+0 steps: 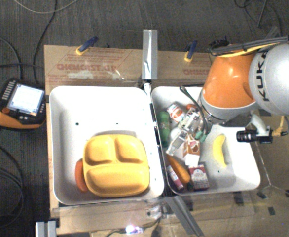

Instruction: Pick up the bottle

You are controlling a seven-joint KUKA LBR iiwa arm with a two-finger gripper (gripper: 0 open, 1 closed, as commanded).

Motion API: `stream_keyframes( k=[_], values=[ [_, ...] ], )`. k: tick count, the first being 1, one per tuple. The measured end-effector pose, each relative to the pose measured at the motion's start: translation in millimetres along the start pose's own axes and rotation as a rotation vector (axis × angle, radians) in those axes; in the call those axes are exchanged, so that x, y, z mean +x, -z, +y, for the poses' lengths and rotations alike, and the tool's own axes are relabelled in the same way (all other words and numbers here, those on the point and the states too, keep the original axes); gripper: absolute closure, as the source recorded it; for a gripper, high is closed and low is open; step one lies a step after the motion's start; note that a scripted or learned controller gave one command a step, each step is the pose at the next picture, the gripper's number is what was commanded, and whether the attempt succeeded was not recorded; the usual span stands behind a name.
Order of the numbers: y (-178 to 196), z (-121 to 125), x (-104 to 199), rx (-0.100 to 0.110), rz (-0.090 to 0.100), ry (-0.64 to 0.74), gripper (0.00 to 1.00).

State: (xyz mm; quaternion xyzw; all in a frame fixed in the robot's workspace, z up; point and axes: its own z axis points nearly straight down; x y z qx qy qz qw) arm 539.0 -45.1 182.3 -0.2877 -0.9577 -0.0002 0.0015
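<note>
Dark grey carpet surrounds the bench, with thin cables trailing across it at the far left and far right. At the left edge, on the floor beside the bench, lies a teach pendant (17, 104) with an orange-and-black body and a lit screen. The bench (100, 65) is topped with a brown cardboard sheet printed in faded red, held at its far edge by two clamps (87, 45) with blue and yellow handles. An upright metal post (150, 53) stands at the far side, between the two bins.

The left bin (65, 107) holds a yellow divided tray (116, 165) lying upside-up toward its near side, with an orange object (79, 176) peeking out from under the tray's left edge.

The right bin (243, 174) is crowded along its left side. A green bottle (163, 125) lies against the left wall, toward the far half. Just right of it is a red-and-white can (175, 111); nearer are an orange carrot-like piece (178, 168) and a red-and-white box (198, 176). A yellow banana (219, 149) lies apart to the right.

The arm (243, 80), orange-banded, reaches in from the right, its jaws (184, 132) down among the clutter just right of the bottle; whether they are spread or pressed together cannot be told.
</note>
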Motion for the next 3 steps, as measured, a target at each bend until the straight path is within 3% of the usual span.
stream_keyframes(
  k=[1, 2, 3],
  values=[
    [0, 64, 37, 0.0, -0.001, 0.018, 0.0],
    [25, 13, -1, 0.001, -0.004, 0.209, 0.0],
    [135, 31, -4, -0.002, -0.006, 0.548, 0.0]
  ],
)
